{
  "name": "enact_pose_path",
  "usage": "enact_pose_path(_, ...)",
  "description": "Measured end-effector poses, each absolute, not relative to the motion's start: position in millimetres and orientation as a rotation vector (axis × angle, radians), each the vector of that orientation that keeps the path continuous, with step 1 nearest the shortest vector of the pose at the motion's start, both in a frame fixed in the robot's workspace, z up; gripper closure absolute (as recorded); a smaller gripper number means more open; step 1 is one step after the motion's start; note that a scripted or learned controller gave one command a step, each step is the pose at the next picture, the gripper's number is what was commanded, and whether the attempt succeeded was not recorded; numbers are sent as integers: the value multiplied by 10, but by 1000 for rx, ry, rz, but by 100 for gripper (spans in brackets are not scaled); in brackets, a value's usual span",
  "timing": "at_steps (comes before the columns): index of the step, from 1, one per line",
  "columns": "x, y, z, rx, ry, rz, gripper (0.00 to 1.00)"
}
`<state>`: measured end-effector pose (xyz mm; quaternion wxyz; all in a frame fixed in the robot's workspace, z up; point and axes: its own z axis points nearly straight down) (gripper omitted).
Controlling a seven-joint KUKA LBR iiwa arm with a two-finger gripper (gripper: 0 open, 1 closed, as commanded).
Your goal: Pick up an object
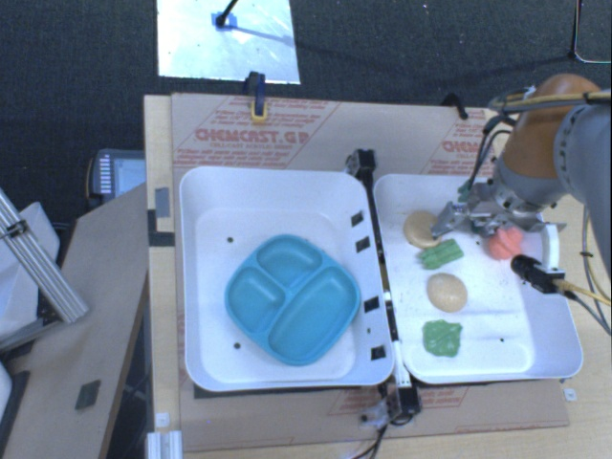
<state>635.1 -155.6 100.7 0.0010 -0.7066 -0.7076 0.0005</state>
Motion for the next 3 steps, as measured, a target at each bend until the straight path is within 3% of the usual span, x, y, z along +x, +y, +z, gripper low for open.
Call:
enact_pose_path(1,6362,-1556,1125,-2222,-2225,-3,100)
enact_pose_path(3,6300,-1625,2220,-2224,-2229,-6,100)
